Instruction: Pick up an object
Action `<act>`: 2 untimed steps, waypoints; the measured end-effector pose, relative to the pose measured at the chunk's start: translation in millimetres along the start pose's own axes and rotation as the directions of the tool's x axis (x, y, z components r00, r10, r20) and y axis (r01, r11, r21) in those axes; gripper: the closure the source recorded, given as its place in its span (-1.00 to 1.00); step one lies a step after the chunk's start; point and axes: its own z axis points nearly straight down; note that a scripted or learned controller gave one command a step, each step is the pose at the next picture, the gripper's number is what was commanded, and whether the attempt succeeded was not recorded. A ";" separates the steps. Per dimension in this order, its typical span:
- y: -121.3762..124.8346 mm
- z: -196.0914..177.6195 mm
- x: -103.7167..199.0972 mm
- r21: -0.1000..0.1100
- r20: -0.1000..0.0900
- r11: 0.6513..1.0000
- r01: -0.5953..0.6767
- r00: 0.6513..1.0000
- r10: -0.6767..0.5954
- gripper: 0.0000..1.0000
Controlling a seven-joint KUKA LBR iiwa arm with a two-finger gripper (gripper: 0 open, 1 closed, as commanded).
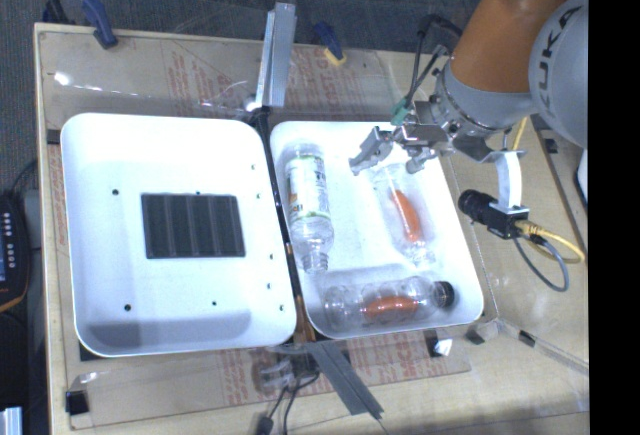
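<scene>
The right bin holds three clear plastic bottles. One with a pale label lies lengthwise along the left wall. Another with an orange insert lies near the right wall. A third with an orange insert and a black cap lies across the front. My gripper hangs over the far part of the right bin, just above the top end of the right-hand bottle. Its fingers are spread open with nothing between them.
The left bin has a dark ribbed rectangle on its floor. A metal bar rises behind the seam between the bins. Blue clamps sit on the bench's far edge.
</scene>
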 end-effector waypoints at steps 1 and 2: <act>16.9 37.4 -73.5 -0.001 0.002 1.000 0.005 1.000 -0.005 -1.00; 1.0 58.7 -71.7 -0.002 -0.001 0.991 0.137 0.991 -0.137 -1.00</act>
